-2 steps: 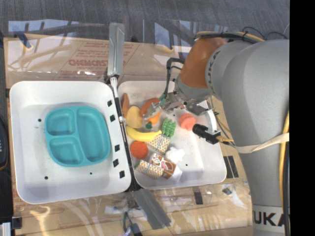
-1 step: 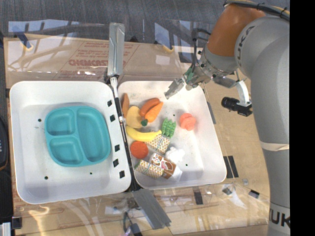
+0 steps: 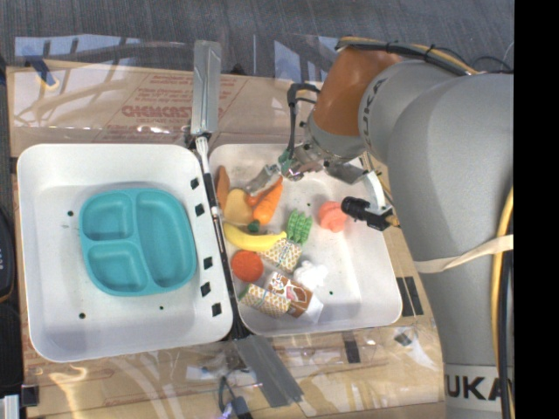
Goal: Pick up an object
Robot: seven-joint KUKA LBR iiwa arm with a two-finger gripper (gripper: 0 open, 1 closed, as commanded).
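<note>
The right bin (image 3: pixel 377 279) holds a heap of toy food. An orange carrot (image 3: pixel 269 202) lies tilted at the bin's upper left, beside a yellow pear-like fruit (image 3: pixel 236 206) and a brown sausage (image 3: pixel 222 183). Below them lie a banana (image 3: pixel 251 238), a green piece (image 3: pixel 299 226), a pink piece (image 3: pixel 332 216), a red-orange ball (image 3: pixel 247 265) and two patterned packets (image 3: pixel 276 297). My gripper (image 3: pixel 269 178) hangs low over the carrot's upper end, at the bin's far-left corner. Whether it touches the carrot is unclear.
The left bin (image 3: pixel 44 304) contains a teal divided tray (image 3: pixel 138 241). A metal divider (image 3: pixel 206 94) runs between the bins at the back. The arm's grey body (image 3: pixel 437 147) covers the right bin's far-right side. A black part (image 3: pixel 365 211) juts out near the pink piece.
</note>
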